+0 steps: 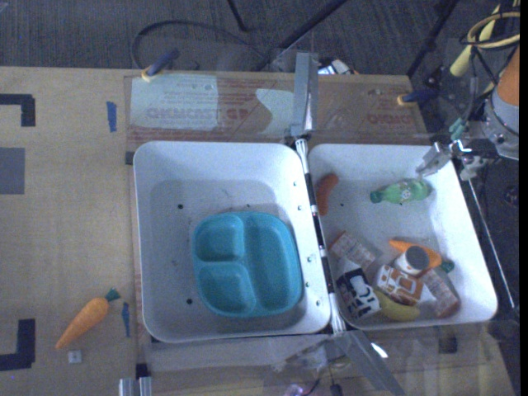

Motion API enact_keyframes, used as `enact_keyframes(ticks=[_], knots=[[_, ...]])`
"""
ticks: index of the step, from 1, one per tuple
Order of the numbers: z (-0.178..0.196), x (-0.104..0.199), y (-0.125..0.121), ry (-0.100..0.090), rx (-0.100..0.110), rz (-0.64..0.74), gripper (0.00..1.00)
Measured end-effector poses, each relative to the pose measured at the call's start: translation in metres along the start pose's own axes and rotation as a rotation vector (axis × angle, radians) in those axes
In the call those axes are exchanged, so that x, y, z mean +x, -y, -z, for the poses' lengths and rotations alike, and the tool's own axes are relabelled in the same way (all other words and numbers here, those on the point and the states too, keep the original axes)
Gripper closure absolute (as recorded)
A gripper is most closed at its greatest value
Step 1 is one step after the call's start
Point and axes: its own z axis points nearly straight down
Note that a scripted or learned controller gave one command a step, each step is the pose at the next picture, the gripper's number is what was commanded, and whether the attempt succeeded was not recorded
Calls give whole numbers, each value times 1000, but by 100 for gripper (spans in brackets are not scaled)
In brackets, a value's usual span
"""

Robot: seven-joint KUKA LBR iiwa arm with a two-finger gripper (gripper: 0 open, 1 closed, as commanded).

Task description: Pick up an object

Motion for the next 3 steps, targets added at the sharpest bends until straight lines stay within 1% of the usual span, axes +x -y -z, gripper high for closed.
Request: enact_keyframes(ticks=[1, 2, 3], knots=[[-114, -4, 21, -7, -8, 84, 0], [-123, -7, 73, -15, -10, 90, 0], [-113, -11, 73, -4, -12, 86, 100]])
